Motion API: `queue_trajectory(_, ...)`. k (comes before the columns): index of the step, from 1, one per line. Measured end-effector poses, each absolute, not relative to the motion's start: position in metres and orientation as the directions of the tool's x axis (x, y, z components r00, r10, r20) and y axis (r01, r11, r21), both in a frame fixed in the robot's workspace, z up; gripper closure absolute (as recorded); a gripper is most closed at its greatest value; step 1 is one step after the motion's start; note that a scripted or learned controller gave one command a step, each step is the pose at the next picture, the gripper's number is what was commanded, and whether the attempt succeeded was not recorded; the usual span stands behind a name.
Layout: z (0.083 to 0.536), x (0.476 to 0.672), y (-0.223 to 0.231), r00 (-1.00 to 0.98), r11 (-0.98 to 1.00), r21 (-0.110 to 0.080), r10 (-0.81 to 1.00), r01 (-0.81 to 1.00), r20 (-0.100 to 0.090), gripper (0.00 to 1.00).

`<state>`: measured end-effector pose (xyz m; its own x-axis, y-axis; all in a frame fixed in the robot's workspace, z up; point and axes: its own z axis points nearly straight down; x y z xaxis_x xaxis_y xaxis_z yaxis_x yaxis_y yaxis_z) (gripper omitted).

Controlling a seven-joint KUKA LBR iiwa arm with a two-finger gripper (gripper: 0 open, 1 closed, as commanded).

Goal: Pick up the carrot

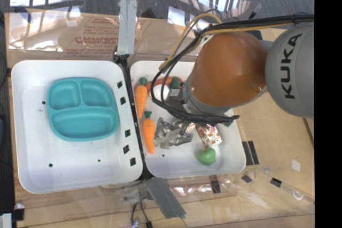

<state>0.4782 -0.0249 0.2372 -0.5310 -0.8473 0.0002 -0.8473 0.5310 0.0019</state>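
Hovering low in the right bin (235,165), our gripper (172,135) sits just beside a carrot (148,134); we cannot tell its state. Both white bins rest on a tan bench (278,131), dark carpet beyond. We see the left bin (26,131) holding a teal divided plate (83,108). That carrot is orange, green-topped, near the divider, below a second carrot (140,100).
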Motion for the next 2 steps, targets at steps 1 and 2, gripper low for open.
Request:
queue_trajectory(1, 0.19, 0.476, -0.035, -0.226, 0.226, 0.005, -0.974, -0.974, 0.0, 1.0)
queue_trajectory(2, 0.201, 0.477, -0.032, -0.218, 0.218, 0.003, -0.976, -0.976, -0.002, 1.0)
